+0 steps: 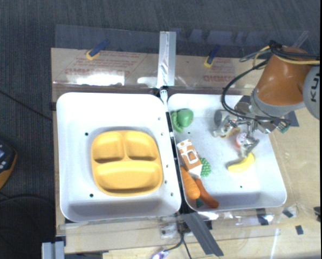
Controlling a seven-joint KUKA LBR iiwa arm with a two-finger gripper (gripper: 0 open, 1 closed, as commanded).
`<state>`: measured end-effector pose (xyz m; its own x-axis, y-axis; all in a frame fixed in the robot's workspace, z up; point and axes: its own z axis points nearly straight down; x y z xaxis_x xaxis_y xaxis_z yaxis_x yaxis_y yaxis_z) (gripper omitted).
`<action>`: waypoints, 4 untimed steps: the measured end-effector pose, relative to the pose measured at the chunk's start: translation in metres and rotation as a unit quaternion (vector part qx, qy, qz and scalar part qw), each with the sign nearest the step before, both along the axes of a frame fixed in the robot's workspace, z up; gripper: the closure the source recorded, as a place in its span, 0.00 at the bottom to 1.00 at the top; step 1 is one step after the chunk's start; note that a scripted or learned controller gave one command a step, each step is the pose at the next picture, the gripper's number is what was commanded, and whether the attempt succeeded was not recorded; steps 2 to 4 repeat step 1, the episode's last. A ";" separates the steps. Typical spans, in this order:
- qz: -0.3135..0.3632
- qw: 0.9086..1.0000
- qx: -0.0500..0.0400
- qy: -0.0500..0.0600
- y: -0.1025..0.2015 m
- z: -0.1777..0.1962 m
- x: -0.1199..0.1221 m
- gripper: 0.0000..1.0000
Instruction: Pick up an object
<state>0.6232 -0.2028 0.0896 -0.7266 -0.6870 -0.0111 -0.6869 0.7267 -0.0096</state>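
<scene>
Right bin (268, 196), contents as I log them: green pepper-like toy (183, 117) at the top left corner; orange-and-white carton (187, 154) against the left wall; green grape cluster (205, 167) just beside it; carrot (196, 189) at the lower left; yellow banana (241, 164) toward the middle right.

Left bin (74, 198): one yellow divided tray (127, 162).

Gripper (237, 129): lowered over the right bin's upper middle, above the banana and apart from it. I cannot tell how its fingers stand; a small reddish patch sits near them, unidentifiable.

Status, my reading: nothing lifted. Every item lies on the bin floor. The grasp and lift are left to do; banana looks the nearest candidate.
</scene>
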 end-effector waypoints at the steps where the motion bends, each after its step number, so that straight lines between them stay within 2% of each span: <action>1: -0.019 1.000 0.002 0.002 -0.016 0.001 -0.081 0.00; 4: -0.019 1.000 0.002 0.002 -0.016 0.001 -0.081 0.00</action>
